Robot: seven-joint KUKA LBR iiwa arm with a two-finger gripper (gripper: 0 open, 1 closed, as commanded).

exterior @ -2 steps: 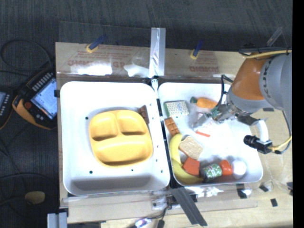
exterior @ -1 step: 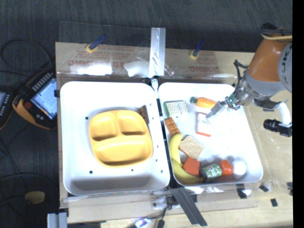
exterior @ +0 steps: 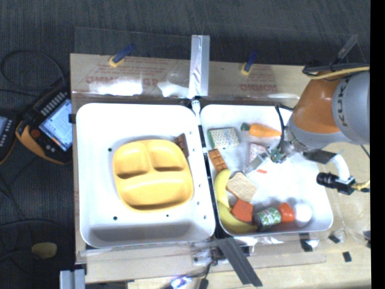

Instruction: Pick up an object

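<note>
- Reaching in from three o'clock, the grey arm (exterior: 355, 110) with its orange band (exterior: 317, 110) hangs over the right bin (exterior: 319, 206), and its pincer (exterior: 264, 156) points toward nine o'clock, low over the bin's middle.
- Whether the pincer is wide, narrow or holding anything I cannot tell; its tip is small and blurs into the clutter beneath it.
- At twelve o'clock from the pincer lies a carrot (exterior: 263, 130), its green end toward nine o'clock.
- At about ten o'clock from the pincer sits a green-and-white speckled block (exterior: 224, 138), near the bin's upper corner by the divider.
- Below that block, against the divider, lies a small orange-brown piece (exterior: 216, 159).
- At seven o'clock from the pincer rests a tan cracker-like square (exterior: 241, 187), lying on a yellow banana (exterior: 224, 200) that curves along the bin's nine o'clock and six o'clock sides.
- A red block (exterior: 242, 211) touches the banana at the bin's six o'clock edge; just beside it, toward three o'clock, lie a dark green item (exterior: 269, 217), a red tomato-like piece (exterior: 286, 212) and a white round thing (exterior: 302, 212).
- The left bin (exterior: 96, 161) holds a yellow divided tray (exterior: 153, 173), with a small brown piece (exterior: 181, 142) at the tray's one o'clock corner.
- On the floor at nine o'clock from the desk (exterior: 120, 77) lies an orange handheld pendant (exterior: 51, 128).
</note>
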